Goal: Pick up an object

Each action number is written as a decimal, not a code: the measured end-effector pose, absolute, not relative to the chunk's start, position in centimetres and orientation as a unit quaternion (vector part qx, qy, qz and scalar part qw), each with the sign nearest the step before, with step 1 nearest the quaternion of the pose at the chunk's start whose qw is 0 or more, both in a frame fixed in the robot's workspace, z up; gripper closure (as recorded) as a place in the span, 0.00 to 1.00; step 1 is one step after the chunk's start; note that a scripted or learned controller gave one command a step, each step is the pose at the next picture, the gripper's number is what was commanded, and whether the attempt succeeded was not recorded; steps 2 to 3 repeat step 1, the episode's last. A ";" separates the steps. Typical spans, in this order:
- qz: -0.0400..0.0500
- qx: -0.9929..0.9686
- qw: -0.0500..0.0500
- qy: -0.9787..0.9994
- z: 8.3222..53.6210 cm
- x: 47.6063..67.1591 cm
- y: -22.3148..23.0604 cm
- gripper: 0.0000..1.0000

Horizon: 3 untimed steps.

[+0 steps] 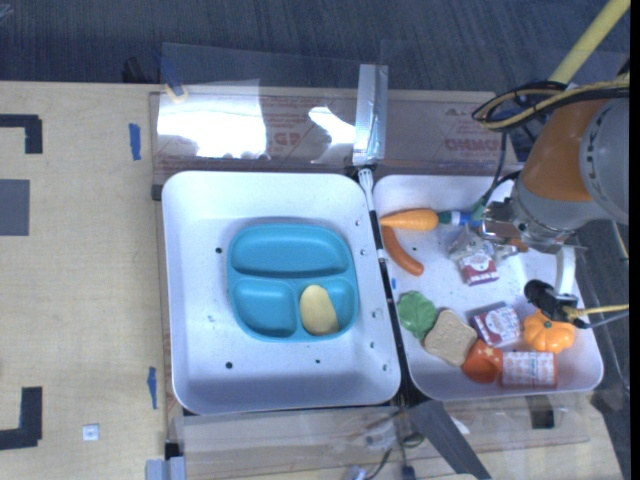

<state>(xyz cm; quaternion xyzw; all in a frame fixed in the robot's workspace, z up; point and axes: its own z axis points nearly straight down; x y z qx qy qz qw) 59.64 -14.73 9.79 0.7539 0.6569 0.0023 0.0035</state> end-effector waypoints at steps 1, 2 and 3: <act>0.004 0.755 0.002 0.656 18.9 64.7 -6.6 1.00; 0.004 0.755 0.002 0.656 18.9 64.7 -6.6 1.00; 0.004 0.755 0.002 0.656 18.9 64.7 -6.6 1.00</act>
